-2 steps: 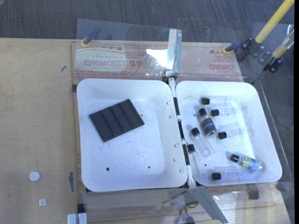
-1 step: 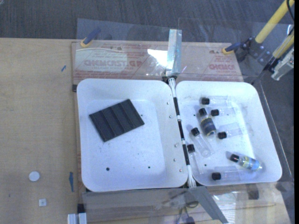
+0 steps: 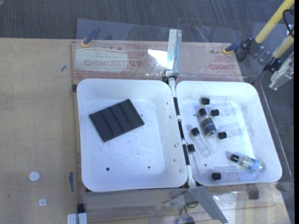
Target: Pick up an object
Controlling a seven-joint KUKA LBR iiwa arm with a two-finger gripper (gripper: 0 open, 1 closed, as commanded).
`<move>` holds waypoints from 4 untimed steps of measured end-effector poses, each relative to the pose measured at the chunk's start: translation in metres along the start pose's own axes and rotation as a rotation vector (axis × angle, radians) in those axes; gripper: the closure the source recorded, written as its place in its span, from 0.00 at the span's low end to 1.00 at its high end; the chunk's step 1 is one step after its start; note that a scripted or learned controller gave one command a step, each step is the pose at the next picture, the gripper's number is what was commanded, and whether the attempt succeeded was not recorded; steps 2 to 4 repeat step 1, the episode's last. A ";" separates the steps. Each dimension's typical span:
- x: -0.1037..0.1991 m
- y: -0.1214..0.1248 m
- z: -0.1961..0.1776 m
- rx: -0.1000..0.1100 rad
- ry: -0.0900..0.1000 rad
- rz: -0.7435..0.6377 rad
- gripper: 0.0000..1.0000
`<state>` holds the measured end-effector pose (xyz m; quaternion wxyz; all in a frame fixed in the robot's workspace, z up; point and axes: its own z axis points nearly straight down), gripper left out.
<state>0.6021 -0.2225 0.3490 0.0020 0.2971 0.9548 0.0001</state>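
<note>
Two white bins sit side by side. In the left bin (image 3: 84, 139) a dark grey ribbed slab (image 3: 116, 119) lies flat and skewed. The right bin (image 3: 270, 129) holds several small clear vials with black caps, scattered on their sides. One has a dark label (image 3: 208, 125), and one near the front right has a blue and yellow band (image 3: 245, 161). Another clear vial (image 3: 201, 142) lies near the divider. My gripper (image 3: 280, 77) hangs at the far right, outside the right bin beyond its back right corner, well away from every object.
A clear sheet labelled CHEMCAST GP stands behind the bins, with a metal upright (image 3: 174, 52) at its middle and clamps at both ends (image 3: 89, 37) (image 3: 236, 47). The wooden bench (image 3: 32, 125) stretches to the left, with a small white disc (image 3: 34, 176) on it.
</note>
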 end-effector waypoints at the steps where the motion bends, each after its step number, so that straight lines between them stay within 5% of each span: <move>1: -0.003 0.003 0.027 -0.001 -0.001 -0.141 1.00; 4: -0.003 0.003 0.027 -0.001 -0.001 -0.141 1.00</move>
